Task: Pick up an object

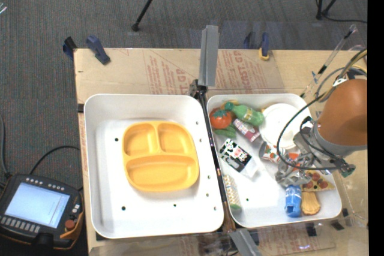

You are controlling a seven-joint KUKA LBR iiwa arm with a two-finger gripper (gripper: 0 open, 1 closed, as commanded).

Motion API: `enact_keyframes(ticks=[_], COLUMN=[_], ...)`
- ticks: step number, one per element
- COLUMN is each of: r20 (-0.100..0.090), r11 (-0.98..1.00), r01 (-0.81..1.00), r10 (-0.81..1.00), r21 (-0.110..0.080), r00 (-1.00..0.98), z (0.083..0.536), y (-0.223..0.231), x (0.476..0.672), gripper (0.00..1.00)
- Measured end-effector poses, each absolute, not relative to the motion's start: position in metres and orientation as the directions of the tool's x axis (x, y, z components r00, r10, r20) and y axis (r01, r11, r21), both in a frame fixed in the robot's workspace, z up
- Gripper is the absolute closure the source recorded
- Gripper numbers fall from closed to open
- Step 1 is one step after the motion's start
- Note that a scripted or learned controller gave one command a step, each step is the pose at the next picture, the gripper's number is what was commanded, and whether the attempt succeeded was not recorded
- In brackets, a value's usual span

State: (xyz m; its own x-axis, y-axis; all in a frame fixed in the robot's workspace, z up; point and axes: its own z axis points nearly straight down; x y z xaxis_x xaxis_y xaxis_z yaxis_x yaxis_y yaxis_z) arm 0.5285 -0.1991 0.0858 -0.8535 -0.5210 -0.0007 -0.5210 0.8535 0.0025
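So the arm's down in the right bin (pixel 333 213), with the end effector (pixel 292 175) sitting low over the near-right pile. Honestly I can't tell if it's open or closed on anything; the wrist and cables cover it from this angle.

The likeliest target looks like the blue toy (pixel 293 201), just near of the end effector and touching a tan toy (pixel 311 203), with a pizza-slice piece (pixel 316 182) right beside both.

My worry is the crowding. Everything in that corner is packed together near the bin wall, so it could nudge the blue toy aside, grab two things at once, or come up with nothing. The cow-print carton (pixel 234 154) and tomato (pixel 220 119) further left have more room. The yellow divided plate (pixel 161 156) in the left bin (pixel 96 189) is well out of the way.
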Motion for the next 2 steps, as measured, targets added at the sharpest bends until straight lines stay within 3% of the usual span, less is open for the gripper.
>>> enact_keyframes(ticks=[1,2], r20=[0.001,0.002], r11=[0.865,0.779], r01=[-0.501,-0.627], r10=[-0.501,-0.627], r21=[0.007,0.007], r00=[-0.865,-0.779], z=[0.085,0.085], y=[-0.165,-0.111], x=[0.494,0.487], gripper=[0.0,0.0])
